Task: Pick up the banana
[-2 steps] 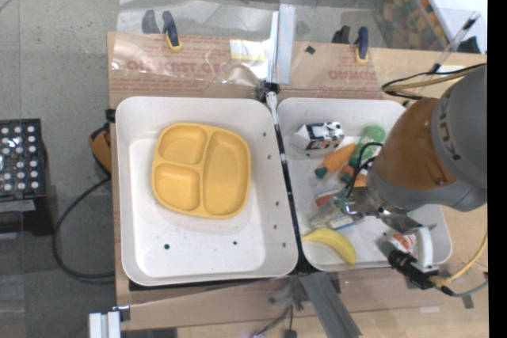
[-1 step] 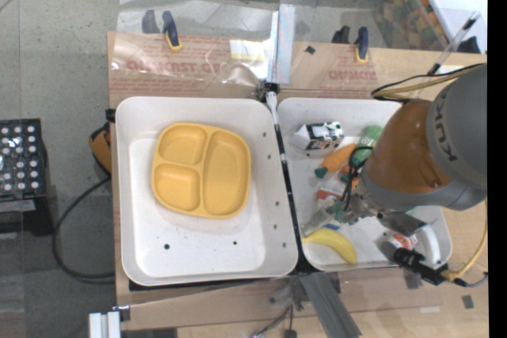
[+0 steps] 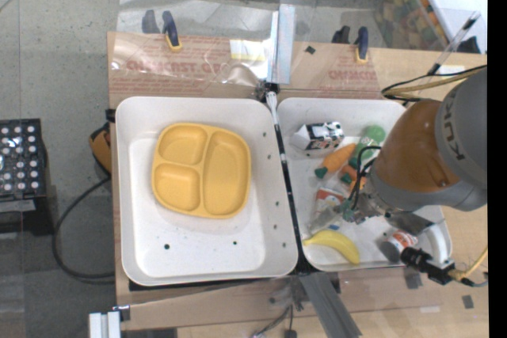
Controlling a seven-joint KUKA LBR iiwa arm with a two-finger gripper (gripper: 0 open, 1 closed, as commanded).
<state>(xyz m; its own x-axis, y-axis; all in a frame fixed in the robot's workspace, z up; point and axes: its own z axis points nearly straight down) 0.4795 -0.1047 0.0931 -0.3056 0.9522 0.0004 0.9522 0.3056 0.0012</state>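
Camera view: my gripper (image 3: 354,211) hangs just above the curved yellow banana (image 3: 334,245), grip state unclear. Crowding toys nearby could snag my descent.

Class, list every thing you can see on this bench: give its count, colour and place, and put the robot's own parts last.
Bins: two, white, side by side on the bench.
Divided plate: one, yellow, in the left bin.
Banana: one, yellow, near front edge of the right bin.
Toy carrot: one, orange with green end, middle of the right bin.
Toy car: one, white and black, back of the right bin.
Clamps: two, blue, behind the bins.
Arm: one, grey with an orange band, over the right bin.
Gripper: one, dark, just above the banana.
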